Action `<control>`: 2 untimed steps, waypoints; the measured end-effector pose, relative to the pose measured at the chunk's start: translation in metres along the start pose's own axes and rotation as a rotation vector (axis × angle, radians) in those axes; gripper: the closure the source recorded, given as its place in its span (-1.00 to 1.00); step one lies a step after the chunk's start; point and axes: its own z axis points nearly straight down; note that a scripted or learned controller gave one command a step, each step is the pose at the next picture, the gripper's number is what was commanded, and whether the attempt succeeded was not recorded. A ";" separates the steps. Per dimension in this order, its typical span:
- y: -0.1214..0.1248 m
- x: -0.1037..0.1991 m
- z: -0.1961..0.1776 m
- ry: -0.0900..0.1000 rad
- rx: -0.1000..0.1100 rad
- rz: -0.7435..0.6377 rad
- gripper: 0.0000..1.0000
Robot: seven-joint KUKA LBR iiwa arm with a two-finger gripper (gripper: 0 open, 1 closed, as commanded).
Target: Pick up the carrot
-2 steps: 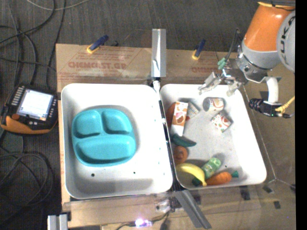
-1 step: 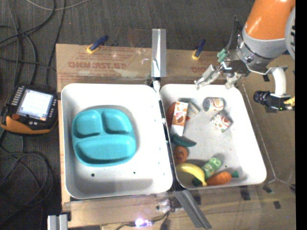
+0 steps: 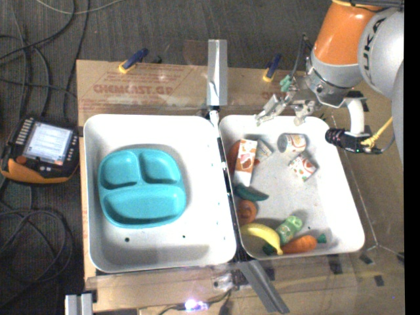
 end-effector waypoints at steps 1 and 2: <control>0.001 0.001 -0.005 -0.001 0.006 -0.002 1.00; -0.014 0.051 0.071 0.004 0.002 0.233 1.00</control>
